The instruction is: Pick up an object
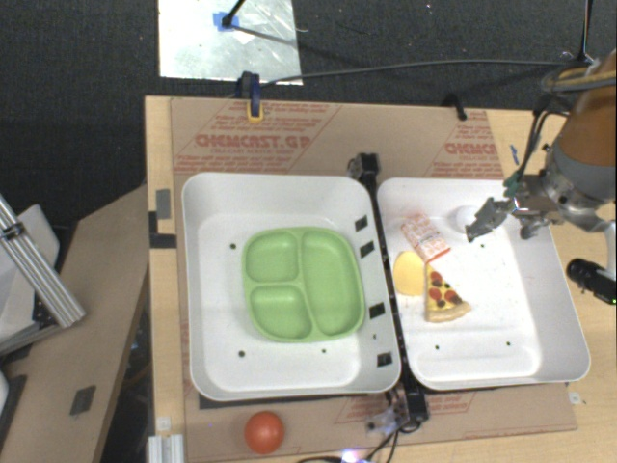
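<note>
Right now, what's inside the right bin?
In the right bin: a pizza slice, a yellow piece touching it, and a red-and-white packet. The arm covers the far right corner, so anything there is hidden.

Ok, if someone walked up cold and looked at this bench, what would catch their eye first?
Probably the bright green divided tray sitting in the middle of the left bin. Next, the small cluster in the right bin: a pizza slice beside a yellow piece, with a red-and-white packet just above them. The gripper hangs over that bin's upper right, apart from all three.
</note>
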### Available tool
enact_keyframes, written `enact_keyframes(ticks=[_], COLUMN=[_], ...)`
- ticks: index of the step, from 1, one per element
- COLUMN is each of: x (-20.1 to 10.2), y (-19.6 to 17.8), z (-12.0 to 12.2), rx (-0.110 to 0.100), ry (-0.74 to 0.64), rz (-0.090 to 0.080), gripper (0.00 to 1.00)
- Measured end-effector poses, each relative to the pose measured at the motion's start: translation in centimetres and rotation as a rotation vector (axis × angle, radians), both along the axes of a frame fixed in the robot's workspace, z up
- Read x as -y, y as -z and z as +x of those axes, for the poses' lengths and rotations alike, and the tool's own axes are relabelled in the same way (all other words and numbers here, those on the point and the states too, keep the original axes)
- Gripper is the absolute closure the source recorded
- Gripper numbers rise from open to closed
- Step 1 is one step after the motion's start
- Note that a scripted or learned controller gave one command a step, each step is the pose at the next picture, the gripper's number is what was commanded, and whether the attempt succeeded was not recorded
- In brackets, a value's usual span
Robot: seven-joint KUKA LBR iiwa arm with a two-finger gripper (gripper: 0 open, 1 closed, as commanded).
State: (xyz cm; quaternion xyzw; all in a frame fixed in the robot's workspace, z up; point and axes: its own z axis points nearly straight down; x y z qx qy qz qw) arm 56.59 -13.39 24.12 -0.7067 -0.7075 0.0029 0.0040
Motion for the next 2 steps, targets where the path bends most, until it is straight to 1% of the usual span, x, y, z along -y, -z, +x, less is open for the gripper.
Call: enact_keyframes(ticks=[1, 2], x=[0.0, 0.2], y=[-0.6, 4.1], z=[0.2, 1.1], rx=[0.011, 0.008], ry=[-0.002, -0.001], rz=[-0.002, -0.002], gripper=[0.0, 0.0])
